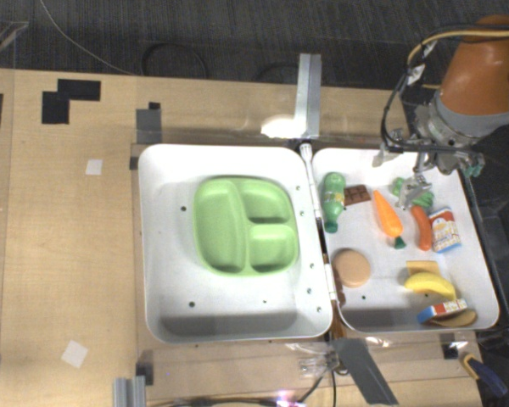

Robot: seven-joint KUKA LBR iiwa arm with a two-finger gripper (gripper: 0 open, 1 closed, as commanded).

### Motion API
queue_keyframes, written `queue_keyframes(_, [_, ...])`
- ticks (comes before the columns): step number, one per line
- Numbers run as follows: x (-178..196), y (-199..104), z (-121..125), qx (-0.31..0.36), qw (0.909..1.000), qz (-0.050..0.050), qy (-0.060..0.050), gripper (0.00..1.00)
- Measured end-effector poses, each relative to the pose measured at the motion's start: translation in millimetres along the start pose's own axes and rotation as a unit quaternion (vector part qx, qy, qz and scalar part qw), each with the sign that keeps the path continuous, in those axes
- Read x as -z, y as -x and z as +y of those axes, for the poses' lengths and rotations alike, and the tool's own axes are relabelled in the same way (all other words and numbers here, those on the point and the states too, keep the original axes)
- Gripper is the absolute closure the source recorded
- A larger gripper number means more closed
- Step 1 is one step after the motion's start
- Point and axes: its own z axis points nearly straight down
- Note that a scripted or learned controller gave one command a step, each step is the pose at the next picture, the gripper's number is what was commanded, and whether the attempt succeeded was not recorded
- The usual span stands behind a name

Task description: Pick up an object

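We see the gripper (417, 186) lowered into the right bin (483, 261), hanging just above and beside the upper end of the carrot (388, 217), which we take as our landmark. It seems poised there because the carrot and the reddish sausage-shaped toy (422, 225) just right of the carrot are the nearest candidates for a pick. How wide the gripper stands we cannot tell; its tip blurs into a small greenish-grey thing beneath it, and we see nothing clearly caught in it.

Left of the carrot lie a brown block (357, 197) and a green bottle (332, 200) against the bin's wall. Below the carrot sit a tan round disc (352, 267) and a banana (430, 284); right of it, past the sausage toy, a small red-and-white carton (444, 231). Further below, at the bin's corner, a blue-ended item (445, 313) is too jumbled to name.

Well left of the carrot, the left bin (161, 219) holds a green divided tray (243, 225), likely set apart as a drop place.

The arm's upper part runs out of frame, and cables cross the wrist (445, 130), hiding its mount.
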Motion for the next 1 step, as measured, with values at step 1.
queue_keyframes(1, [-66.6, -7.6, 40.4, -0.008, 1.0, -0.003, -0.001, 0.0])
